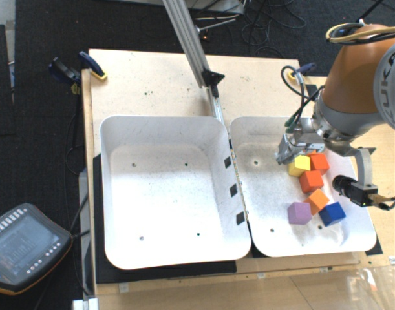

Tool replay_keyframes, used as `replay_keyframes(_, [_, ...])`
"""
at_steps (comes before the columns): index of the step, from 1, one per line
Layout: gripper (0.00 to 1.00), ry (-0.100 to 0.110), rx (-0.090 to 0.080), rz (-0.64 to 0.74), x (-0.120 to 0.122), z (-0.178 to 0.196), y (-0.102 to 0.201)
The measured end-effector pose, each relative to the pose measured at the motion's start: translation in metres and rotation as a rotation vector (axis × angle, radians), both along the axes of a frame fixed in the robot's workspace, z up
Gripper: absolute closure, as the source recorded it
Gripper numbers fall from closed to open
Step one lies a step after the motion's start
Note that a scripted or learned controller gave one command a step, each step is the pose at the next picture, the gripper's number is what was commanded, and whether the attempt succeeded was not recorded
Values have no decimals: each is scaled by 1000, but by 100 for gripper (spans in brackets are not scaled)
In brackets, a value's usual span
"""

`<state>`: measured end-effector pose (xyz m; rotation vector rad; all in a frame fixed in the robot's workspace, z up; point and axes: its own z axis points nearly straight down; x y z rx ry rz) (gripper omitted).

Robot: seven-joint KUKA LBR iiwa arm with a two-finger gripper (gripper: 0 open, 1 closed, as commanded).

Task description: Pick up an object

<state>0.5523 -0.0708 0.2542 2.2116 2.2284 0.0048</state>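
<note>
1. you see the arm [362, 76] reaching in from the right over the right bin [262, 231], with the gripper [289, 152] low at the bin's upper middle.
2. you cannot tell whether the jaws are spread or pressed together; the metal parts blur into each other there.
3. just right of the gripper lies a yellow block [300, 166], touching or nearly touching it, with nothing plainly between the jaws.
4. beside the yellow block sits an orange block [319, 162], with two more orange blocks [311, 181] [319, 200] below it.
5. lower down, a purple block [299, 212] and a blue block [332, 214] sit side by side.
6. the left bin [119, 134] lies alongside the right one.
7. a handheld control pad [22, 247] rests at your lower left, off the bench.
</note>
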Motion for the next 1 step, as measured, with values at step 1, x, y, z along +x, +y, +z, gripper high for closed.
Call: replay_keyframes(1, [100, 2, 1, 1, 3, 6, 54])
